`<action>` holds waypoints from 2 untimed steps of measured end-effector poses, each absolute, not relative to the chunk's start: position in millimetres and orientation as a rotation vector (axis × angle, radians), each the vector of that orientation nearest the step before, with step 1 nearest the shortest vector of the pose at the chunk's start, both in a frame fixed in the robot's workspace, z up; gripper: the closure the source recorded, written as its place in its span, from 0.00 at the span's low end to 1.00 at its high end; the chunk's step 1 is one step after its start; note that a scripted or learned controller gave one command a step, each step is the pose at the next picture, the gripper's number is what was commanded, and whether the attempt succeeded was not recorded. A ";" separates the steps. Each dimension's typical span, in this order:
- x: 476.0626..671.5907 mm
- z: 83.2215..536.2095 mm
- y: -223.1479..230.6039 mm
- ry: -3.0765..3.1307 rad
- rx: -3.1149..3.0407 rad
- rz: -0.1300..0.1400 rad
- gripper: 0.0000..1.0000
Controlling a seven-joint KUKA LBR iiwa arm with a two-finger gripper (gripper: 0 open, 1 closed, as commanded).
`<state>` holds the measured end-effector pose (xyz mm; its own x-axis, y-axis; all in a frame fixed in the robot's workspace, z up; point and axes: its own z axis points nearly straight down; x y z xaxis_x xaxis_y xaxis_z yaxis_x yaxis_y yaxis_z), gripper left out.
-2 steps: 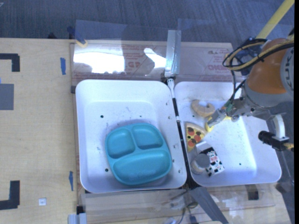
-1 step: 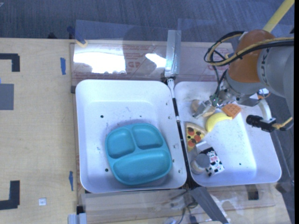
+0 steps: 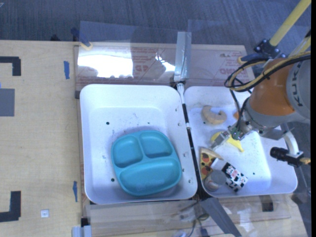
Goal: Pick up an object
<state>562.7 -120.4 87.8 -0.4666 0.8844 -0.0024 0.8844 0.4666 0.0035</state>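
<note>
Nearest in right white bin (image 3: 276,179): black-and-white spotted toy (image 3: 234,176) beside orange patterned wedge (image 3: 208,158). Farther back: two-finger gripper (image 3: 232,137) low over small yellow curved piece (image 3: 228,141), finger state impossible to tell. Beyond, beige ring-shaped piece (image 3: 214,115). In left white bin (image 3: 98,107): teal three-compartment plastic plate (image 3: 145,163)

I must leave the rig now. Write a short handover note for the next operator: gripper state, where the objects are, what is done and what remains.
Gripper: low in the right white bin, over the small yellow object; whether anything is gripped cannot be told.
Right bin also has a beige ring-shaped piece, an orange-and-yellow slice-shaped toy, a black-and-white spotted toy and a small grey round item.
Left white bin: a teal divided plastic plate.
Done: arm is at the objects. Left: a confirmed pick and lift.
</note>
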 end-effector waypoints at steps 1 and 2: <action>565.7 100.0 -120.0 2.679 1.617 0.011 1.00; 581.4 186.7 -69.1 2.477 1.925 0.007 1.00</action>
